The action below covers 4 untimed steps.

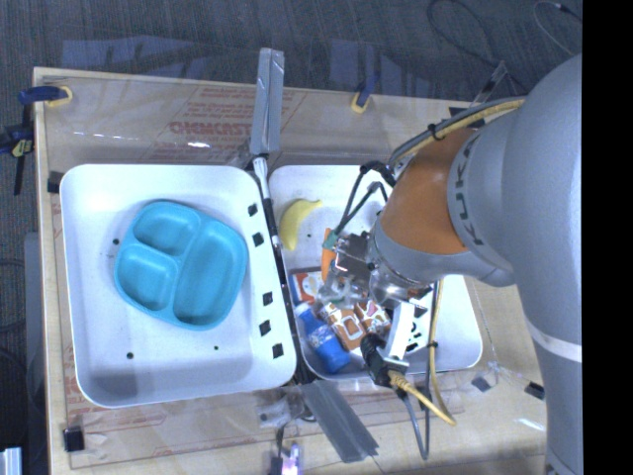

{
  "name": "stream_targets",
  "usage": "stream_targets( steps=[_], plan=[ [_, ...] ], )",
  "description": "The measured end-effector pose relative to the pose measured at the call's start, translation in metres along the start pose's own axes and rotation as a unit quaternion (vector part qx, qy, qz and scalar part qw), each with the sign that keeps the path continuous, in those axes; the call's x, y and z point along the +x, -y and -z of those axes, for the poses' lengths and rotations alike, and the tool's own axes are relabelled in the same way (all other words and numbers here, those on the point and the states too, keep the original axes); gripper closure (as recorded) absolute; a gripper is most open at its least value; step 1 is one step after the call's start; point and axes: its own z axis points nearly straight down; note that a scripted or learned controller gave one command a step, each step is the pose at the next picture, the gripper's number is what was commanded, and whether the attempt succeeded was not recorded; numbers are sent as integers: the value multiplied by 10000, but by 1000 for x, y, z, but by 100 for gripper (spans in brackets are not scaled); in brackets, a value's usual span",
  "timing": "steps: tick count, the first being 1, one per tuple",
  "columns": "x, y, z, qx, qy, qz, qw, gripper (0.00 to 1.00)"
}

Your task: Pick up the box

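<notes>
A box (351, 322) with orange, white and brown print lies in the right bin (457, 346), near its front left. My gripper (346, 283) hangs low over the box's upper end, with the arm covering much of the bin. The wrist hides how the fingers stand. A blue can or bottle (322, 341) lies just left of the box, touching it or nearly so.
A yellow banana (296, 220) lies at the back left of the right bin. The left bin (89, 295) holds a blue divided tray (181, 262). A ridge with black clips (267, 265) separates the two bins. Cables (427, 399) trail off the wrist near the front edge.
</notes>
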Motion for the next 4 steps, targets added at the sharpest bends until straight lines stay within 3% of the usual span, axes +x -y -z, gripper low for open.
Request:
stream_targets(
  steps=[1,2,3,4],
  plan=[
    [8,3,10,1,0,-1403,9901,100],
    [29,13,0,22,-6,-2229,9748,100],
    [-37,-16,55,7,-8,-1788,9839,100],
    [44,-15,42,5,-2,-1323,9912,100]
  ],
)
